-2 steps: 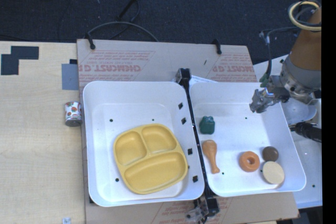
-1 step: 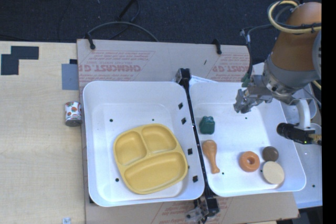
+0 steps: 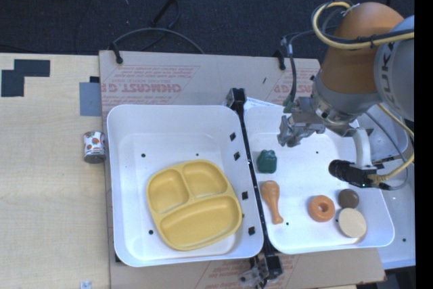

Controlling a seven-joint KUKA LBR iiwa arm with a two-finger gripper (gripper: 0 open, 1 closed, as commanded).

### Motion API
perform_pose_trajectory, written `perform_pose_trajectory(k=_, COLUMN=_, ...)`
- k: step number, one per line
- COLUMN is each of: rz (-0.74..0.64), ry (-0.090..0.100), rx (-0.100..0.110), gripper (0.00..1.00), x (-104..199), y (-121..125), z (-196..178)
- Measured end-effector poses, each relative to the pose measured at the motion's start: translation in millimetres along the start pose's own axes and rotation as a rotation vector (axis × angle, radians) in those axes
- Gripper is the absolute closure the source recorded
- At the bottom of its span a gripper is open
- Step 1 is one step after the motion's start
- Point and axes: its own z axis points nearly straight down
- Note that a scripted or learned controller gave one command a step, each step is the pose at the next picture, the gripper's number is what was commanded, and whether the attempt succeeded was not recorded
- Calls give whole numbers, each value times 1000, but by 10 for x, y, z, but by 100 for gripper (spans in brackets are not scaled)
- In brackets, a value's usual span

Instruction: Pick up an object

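Note:
My gripper [image 3: 291, 137] hangs over the back part of the right bin [image 3: 298, 240], with nothing seen in it. A small dark green object [image 3: 267, 160] lies just below and to the left of it, apart from it. Nearer the front of the same bin are a tan drumstick-shaped toy [image 3: 272, 200], an orange donut [image 3: 321, 208], a small brown disc [image 3: 348, 198] and a pale beige disc [image 3: 352, 223].
The left bin [image 3: 128, 139] holds a yellow divided plate [image 3: 195, 204]. A black divider bar [image 3: 245, 166] runs between the bins. A small patterned can [image 3: 94, 146] lies on the bench left of the bins.

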Motion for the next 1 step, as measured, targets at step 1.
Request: perform_pose_trajectory(k=1, rz=0, ry=0, rx=1, gripper=100, x=536, y=-52, z=42)
